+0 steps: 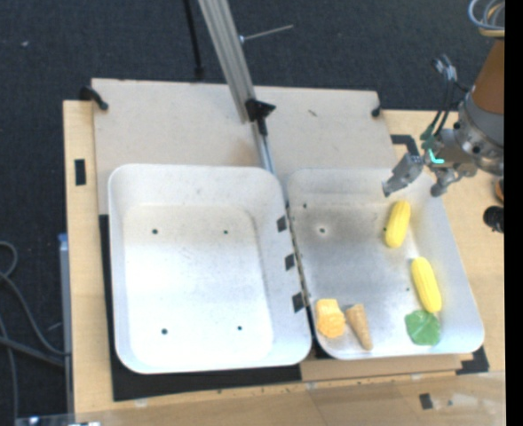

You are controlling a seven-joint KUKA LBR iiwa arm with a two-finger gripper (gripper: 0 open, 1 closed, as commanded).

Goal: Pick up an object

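The gripper point(423, 180) hangs over the far right corner of the right-hand bin point(332, 264), its two fingers spread apart with nothing between them. Just below it, near the bin's right wall, lies a small yellow corn cob point(397, 223), tilted a little off upright in the view. That looks like the nearest candidate for a pick.

A second, longer corn cob point(425, 284) sits farther down along the same wall, close to a green leafy piece point(423, 327) in the near right corner. Along the near edge rest an orange-yellow chunk point(330, 318) and, just beside it, a tan cone point(359, 325), maybe an ice cream cone. The left-hand bin point(199, 264) holds nothing I can pick out.

These all look like toy food, so I'd judge the cob light, stiff and somewhat slick plastic, not fragile. Its rounded body could roll or squirt out of a pinch, so taking it across the middle, fingers square to its long axis, seems the safest hold. The bin wall beside it leaves little room for the outer finger.

No brand, label or readable writing anywhere on the bins, the toys or the bench point(83, 238).
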